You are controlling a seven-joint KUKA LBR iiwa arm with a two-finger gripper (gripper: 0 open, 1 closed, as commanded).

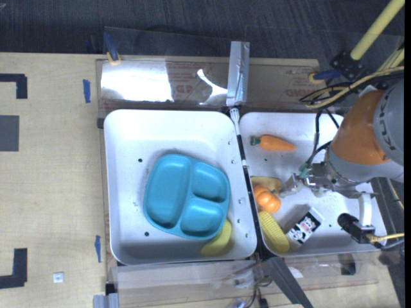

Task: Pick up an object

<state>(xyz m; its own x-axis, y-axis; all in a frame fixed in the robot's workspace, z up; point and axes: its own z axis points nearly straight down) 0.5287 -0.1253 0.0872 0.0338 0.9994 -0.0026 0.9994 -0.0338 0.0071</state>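
The right bin point(321, 124) holds a carrot point(274, 144) at its far left. An orange fruit point(268, 201) lies by the left wall, with a yellow piece point(268, 184) just behind it. A yellow corn cob point(273, 232) and a small black-and-white box point(303, 227) lie near the front. My gripper point(294, 182) hangs low over the middle of this bin, just right of the orange fruit and the yellow piece. Nothing shows as held in it.
In the left bin point(128, 140) lies a blue divided plate point(186, 195) with a yellow object point(219, 239) tucked under its front right corner. A metal divider point(238, 76) stands behind the bins. The arm's orange band point(359, 141) hangs over the right bin's right side.
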